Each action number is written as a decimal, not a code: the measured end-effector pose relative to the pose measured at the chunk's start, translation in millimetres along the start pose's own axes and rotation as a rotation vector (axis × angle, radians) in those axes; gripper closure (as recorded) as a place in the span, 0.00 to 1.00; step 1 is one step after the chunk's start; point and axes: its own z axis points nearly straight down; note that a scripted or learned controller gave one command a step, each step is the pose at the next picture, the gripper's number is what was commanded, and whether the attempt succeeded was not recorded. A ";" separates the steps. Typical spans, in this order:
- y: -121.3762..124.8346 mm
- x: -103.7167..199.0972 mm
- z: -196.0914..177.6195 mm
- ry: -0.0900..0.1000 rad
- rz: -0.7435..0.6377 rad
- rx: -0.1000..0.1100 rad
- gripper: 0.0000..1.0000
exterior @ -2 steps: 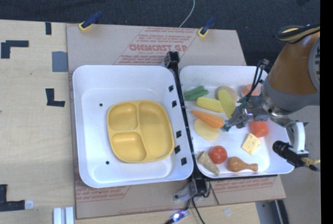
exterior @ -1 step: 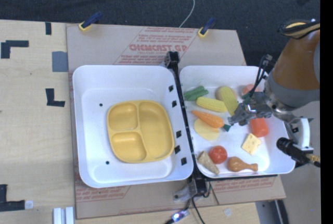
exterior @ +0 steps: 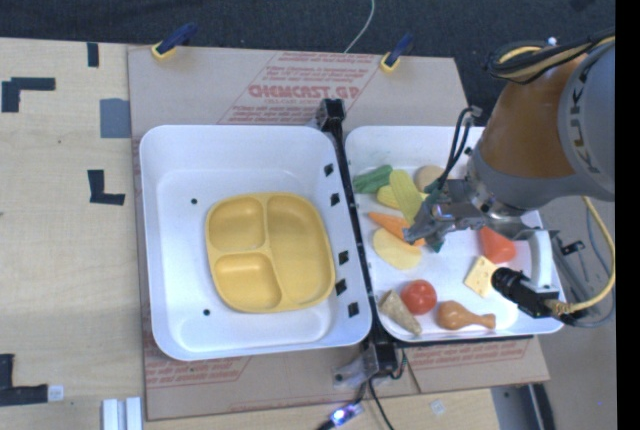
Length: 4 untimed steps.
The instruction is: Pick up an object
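Two white bins were seen side by side on cardboard. In the left bin [exterior: 170, 218] a yellow divided tray [exterior: 268, 250] was lying flat, nothing on it. The right bin [exterior: 400, 138] held the toy food: a green piece [exterior: 372, 179] at about 11 o'clock in that bin, a yellow corn-like piece [exterior: 405, 190] just beside it, an orange carrot [exterior: 385, 221] below those, a pale yellow slice [exterior: 397, 249] touching or nearly touching the carrot's lower side, a red tomato [exterior: 419, 295] at 6 o'clock, a tan wedge [exterior: 399, 314] at 7 o'clock, a brown drumstick [exterior: 464, 318] at 5 o'clock, a cheese wedge [exterior: 482, 275] at 4 o'clock, and a red-orange piece [exterior: 497, 244] at 3 o'clock.

The gripper [exterior: 428, 224] was lowered into the middle of the right bin, tips close over the carrot's right end and the pale slice. The fingers looked dark and bunched; how wide the claw was parted could not be told, and nothing could be made out between the fingers. No object was seen lifted clear of the bin floor.

Progress was judged as early-to-middle: the approach over a target was done, most likely the carrot or the slice. Left to do: a confirmed close on one item and a lift out. Crowding around the tips was noted as a risk for a missed grasp.
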 end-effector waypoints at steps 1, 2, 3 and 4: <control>-5.4 45.2 -8.5 0.001 -0.001 -0.001 1.00; -15.0 106.6 -0.8 0.000 -0.003 0.001 1.00; -21.0 141.4 1.0 0.000 -0.001 0.001 1.00; -22.1 126.1 -0.5 -0.001 0.005 0.001 1.00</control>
